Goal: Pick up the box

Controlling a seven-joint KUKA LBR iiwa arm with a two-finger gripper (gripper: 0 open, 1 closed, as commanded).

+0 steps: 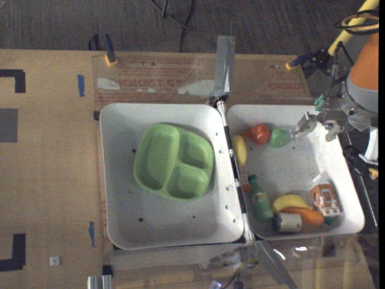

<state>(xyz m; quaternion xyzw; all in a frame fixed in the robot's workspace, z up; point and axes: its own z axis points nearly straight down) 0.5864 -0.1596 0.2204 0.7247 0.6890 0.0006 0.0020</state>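
Lying near the lower right corner of the frame, the small orange-and-white carton box [325,199] rests tilted on the floor of the right-hand shallow white bin [301,161], close to that bin's right wall. Just to its left sit an orange carrot-shaped toy [307,215] and a yellow plastic banana [290,201], with a short silver can [289,223] below them and a green bottle [260,201] further left. Toward the bin's upper left are a red tomato-like ball [260,133], a green rounded toy [278,138] and a second yellow fruit [239,149] against the dividing wall. The left-hand white bin [120,221] carries a green sectioned plastic tray [175,161].

The grey two-finger gripper [328,120] hangs over the upper right part of the right-hand bin, well apart from the box; whether it is released or clenched cannot be told from here, and nothing is seen in it.

By my reading, the task is at the approach step, with the box untouched. The next move calls for travel toward the lower right of the frame, a descent over the box, and an alignment that suits its tilt while keeping clear of the carrot and the bin wall.
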